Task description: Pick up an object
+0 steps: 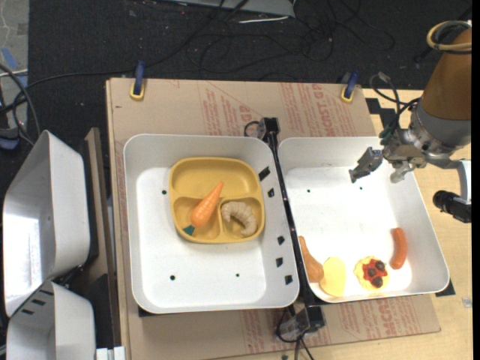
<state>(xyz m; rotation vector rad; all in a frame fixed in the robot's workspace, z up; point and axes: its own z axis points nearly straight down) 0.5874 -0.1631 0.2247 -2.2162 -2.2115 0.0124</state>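
Bright even overhead light, white bins (150, 201) slightly glaring, soft shadows, mildly grainy, sharp focus

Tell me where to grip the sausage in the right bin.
Grip the sausage at its middle, coming straight down with fingers closing across its narrow width. It lies nearly upright in the view, apart from the small pizza, with open floor on both long sides.

The right bin's (420, 223) middle floor lies open; a sausage (398, 247), tart (373, 271) and drumstick (310, 259) crowd its near edge.
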